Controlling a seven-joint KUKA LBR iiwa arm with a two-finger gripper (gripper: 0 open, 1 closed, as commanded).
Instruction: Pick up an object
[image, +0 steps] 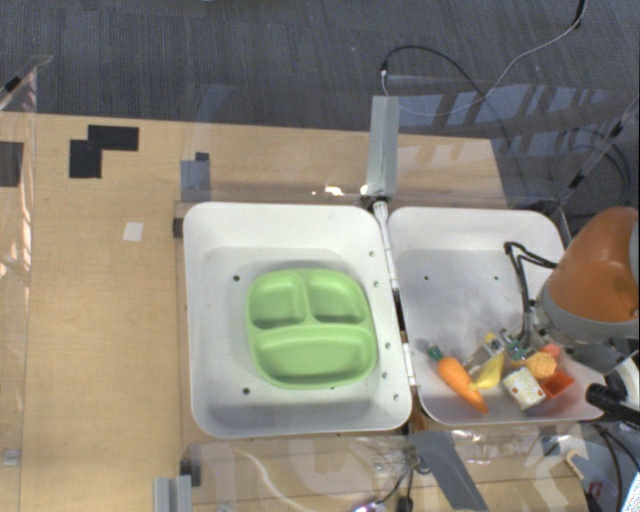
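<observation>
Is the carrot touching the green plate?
Apart. The camera view shows the carrot in the right bin and the green plate in the left bin.

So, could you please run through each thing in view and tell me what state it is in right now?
Green divided plate: lying flat in the left bin, its compartments bare.
Toy carrot: lying on its side in the right bin.
Yellow piece: resting beside the carrot.
White and red item: lying near the arm.
Gripper: low over the pile, nothing visibly held.

End effector (510, 347) low, arm overhead
</observation>
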